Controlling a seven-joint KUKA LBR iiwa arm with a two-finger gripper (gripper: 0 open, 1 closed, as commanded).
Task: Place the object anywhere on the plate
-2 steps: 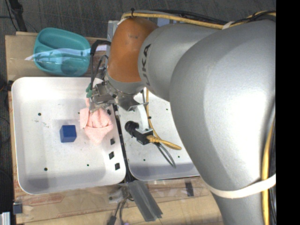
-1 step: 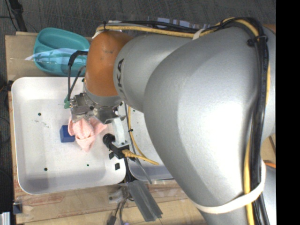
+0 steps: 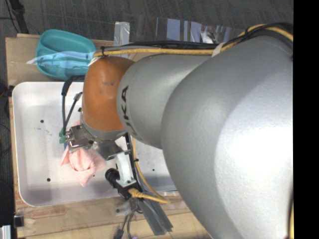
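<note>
The fingers themselves are hidden under the wrist hardware, so I cannot tell whether they are spread, closed, or gripping anything. The gripper (image 3: 82,148) sits low in the left white bin (image 3: 30,133), directly over the upper edge of a pink crumpled object (image 3: 79,164) (it looks like soft cloth or a bag, though the material is hard to judge). That pink object lies on the bin floor, toward the bin's near right part, touching or tucked just beneath the gripper body; whether it is between the fingers cannot be seen.

A small green bit (image 3: 62,136) shows at the gripper's left side. Black cables (image 3: 65,103) loop from the wrist up along the orange band (image 3: 102,96), and a yellow cable (image 3: 149,197) runs past a white bracket (image 3: 124,168) below it. The grey arm (image 3: 214,133) fills the right side, covering much of the bench.

Beyond the bin's far edge, a teal container (image 3: 62,51) rests on the wooden bench (image 3: 20,59), apart from the pink object.
</note>
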